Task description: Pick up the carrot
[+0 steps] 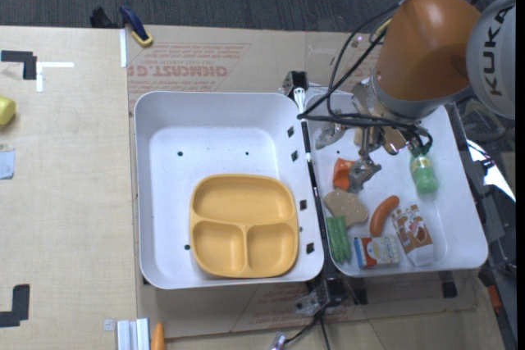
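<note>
- Camera view: the carrot (342, 174), a short orange piece, lies in the right bin (459, 246) near its left wall, above the tan bread slice (346, 207).
- The gripper (367, 168) hangs just right of the carrot, touching or nearly so.
- Its fingers look narrowly parted, though blur leaves this uncertain; nothing sits between them.
- The carrot's long axis seems roughly up-down in this view.

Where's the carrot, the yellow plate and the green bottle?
carrot (342, 173): camera view, middle of its orange body, right bin.
yellow plate (244, 224): camera view, ridge between its compartments, left bin.
green bottle (424, 175): camera view, middle of its body, right bin.
</note>
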{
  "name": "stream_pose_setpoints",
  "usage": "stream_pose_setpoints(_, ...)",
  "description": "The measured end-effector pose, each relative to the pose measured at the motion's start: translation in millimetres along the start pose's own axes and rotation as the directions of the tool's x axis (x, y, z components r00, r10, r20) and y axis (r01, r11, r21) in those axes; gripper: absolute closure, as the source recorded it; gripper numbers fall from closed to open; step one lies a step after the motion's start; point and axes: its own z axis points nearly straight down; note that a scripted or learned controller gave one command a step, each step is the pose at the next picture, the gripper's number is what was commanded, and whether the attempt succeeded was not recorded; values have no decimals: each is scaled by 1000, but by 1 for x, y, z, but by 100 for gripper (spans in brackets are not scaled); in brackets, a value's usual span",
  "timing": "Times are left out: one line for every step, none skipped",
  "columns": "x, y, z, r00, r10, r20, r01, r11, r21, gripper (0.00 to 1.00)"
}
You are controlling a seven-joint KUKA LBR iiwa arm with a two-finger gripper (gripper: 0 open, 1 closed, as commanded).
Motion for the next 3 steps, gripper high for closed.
stream_pose_setpoints(31, 132, 1, 999, 40, -3, -40, 999, -1, 0)
stream_pose_setpoints(-25, 160, 101, 999, -43, -2, 43, 999, 0, 0)
stream_pose_setpoints(-24, 158, 90, 999, -42, -10, 42, 999, 1, 100)
